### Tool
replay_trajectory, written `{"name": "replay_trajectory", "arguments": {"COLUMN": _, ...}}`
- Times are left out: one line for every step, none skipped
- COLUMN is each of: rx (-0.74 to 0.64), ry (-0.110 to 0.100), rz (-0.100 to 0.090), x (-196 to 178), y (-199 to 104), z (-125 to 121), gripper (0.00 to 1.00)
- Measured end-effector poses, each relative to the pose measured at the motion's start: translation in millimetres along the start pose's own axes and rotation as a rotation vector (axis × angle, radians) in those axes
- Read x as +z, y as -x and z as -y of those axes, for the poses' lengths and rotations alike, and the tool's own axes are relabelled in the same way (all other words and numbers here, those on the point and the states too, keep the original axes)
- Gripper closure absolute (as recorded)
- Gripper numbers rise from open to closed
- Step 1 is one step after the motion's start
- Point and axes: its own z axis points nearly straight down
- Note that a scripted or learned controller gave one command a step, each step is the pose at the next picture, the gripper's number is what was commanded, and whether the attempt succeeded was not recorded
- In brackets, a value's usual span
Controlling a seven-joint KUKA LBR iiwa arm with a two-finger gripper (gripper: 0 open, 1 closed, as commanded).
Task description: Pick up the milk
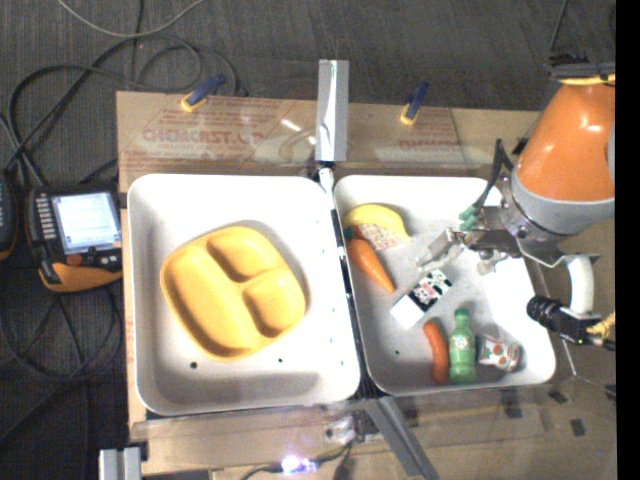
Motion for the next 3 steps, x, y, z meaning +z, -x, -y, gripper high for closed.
{"name": "replay_trajectory", "arguments": {"rx": 0.175, "ry": 0.001, "rz": -0.002, "x": 135.5, "y": 44.7, "z": -20.4, "gripper": 0.0}}
{"name": "replay_trajectory", "arguments": {"rx": 0.165, "ry": 0.014, "rz": -0.003, "x": 163.9, "y": 64.9, "z": -15.7, "gripper": 0.0}}
{"name": "replay_trajectory", "arguments": {"rx": 0.165, "ry": 0.015, "rz": -0.002, "x": 156.6, "y": 65.4, "z": -16.9, "gripper": 1.0}}
